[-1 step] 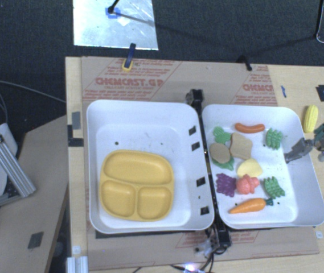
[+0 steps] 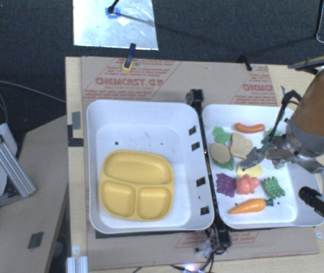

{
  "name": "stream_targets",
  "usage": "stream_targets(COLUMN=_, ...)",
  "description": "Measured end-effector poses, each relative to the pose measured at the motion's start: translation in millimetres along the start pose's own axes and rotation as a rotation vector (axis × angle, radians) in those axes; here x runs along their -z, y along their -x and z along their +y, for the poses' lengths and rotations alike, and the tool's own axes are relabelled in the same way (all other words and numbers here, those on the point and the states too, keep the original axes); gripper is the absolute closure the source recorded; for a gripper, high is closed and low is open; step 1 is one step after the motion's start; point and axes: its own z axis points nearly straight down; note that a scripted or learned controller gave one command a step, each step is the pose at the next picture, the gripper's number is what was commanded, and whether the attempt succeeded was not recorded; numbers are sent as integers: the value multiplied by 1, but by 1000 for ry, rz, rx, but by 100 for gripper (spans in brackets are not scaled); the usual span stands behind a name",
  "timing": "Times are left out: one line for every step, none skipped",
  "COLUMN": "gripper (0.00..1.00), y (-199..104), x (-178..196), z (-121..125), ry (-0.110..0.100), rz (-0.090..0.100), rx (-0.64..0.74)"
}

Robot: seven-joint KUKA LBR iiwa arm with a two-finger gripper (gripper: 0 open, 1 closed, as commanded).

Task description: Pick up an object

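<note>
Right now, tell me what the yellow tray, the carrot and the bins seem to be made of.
Yellow tray: likely moulded plastic, matte, with three rounded compartments in one piece.
Carrot: apparently toy plastic, smooth, uniformly orange with a green tip.
Bins: probably thin formed plastic, white and slightly glossy, with rounded corners.

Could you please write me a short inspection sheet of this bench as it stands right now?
Surface: bench under printed sheet, two white bins side by side.
Job's things: right bin holds toy food: sausage, carrot, purple grapes, strawberry.
Clutter: yellow divided tray in left bin.
Grippers: gripper low over a yellow piece; grasp unclear.
Cables: grey cables at left.
Surroundings: dark carpet, foil sheet.
</note>
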Motion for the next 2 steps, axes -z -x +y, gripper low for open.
stream_targets(gripper=0, y=-84, x=34, z=43, ry=10, rz=-1, rx=3)
stream_targets(gripper=0, y=-212, x=-27, z=64, ry=2, rz=1, rx=6)
